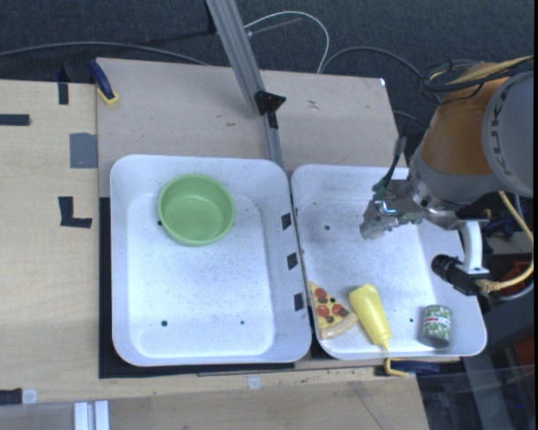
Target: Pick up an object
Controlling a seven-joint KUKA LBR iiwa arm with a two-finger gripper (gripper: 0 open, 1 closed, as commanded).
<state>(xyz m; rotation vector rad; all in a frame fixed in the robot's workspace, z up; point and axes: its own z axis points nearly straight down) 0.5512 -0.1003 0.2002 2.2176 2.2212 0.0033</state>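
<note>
At the moment of inspection the gripper (375, 225) hung over the upper middle of the right bin (341, 182), above bare white floor and clear of every object. Whether it was spread or closed could not be told from the slanted overhead view, since the tip read only as a small grey mass; nothing was seen in it. The candidates for pickup all lay along the near edge of that bin, below the gripper as the camera sees it. The yellow squeeze bottle (370, 314) was judged the nearest, lying almost directly toward the near rim from the tip, on its side, its long axis running from the far-left to the near-right at a shallow slant, with the narrower end toward the near rim. The toy pizza slice (329, 311) lay just to the bottle's left, close against the bin's left wall, and the small green can (436, 324) stood apart in the near right corner. The green bowl (195, 209) sat in the left bin (125, 267), well away across the dividing rims. In the inspector's judgement the coming move would turn on travel toward the near rim and a closing line set across the bottle's width.
</note>
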